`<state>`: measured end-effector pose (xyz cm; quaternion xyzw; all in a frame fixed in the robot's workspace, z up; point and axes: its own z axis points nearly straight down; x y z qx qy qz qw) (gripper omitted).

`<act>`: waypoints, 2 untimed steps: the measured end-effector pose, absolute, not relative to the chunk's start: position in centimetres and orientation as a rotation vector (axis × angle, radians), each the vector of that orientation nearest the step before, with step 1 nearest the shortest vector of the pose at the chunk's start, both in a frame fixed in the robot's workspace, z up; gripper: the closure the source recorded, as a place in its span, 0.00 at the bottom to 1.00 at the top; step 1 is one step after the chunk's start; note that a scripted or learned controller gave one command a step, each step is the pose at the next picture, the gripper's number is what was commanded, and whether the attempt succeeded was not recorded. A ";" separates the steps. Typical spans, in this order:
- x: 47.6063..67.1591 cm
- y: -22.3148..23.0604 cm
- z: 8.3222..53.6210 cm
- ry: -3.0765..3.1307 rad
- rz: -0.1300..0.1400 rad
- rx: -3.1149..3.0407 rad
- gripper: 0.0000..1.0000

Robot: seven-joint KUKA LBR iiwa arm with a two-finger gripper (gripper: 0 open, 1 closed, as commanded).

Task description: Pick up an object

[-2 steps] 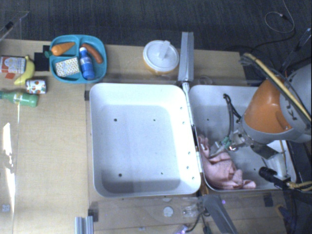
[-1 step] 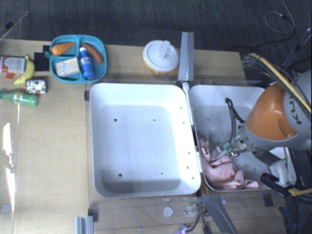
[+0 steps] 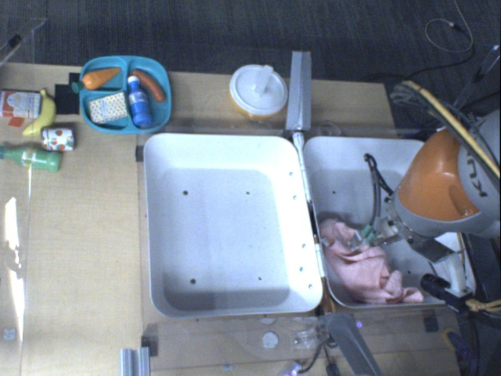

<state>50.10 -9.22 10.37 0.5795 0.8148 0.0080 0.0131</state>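
- Camera view: the gripper is seen low in the right bin, at the upper edge of a crumpled pink cloth that lies in the near left part of that bin, against the wall shared with the left bin.
- The gripper's tip is largely masked by the orange band and the wrist, so how far the claw is spread, and whether any cloth is caught in it, cannot be told.
- The step in hand is judged to be the grasp on the cloth. A raised fold should be chosen rather than a flat patch, so that fabric is gathered between the tips and not merely pushed along the floor.
- The closing is best completed before any lift, and the lift kept straight and slow, since soft fabric may slip out or drag.
- The shared wall is near the cloth, so sideways drift toward it should be avoided.
- Beyond the bins, a blue tray of toy food and a white lidded container are set on the bench, well apart from the work.
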 end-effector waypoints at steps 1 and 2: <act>56.5 -8.4 24.1 2.494 0.004 1.902 1.00; 63.2 -2.5 22.6 2.622 0.002 1.724 1.00</act>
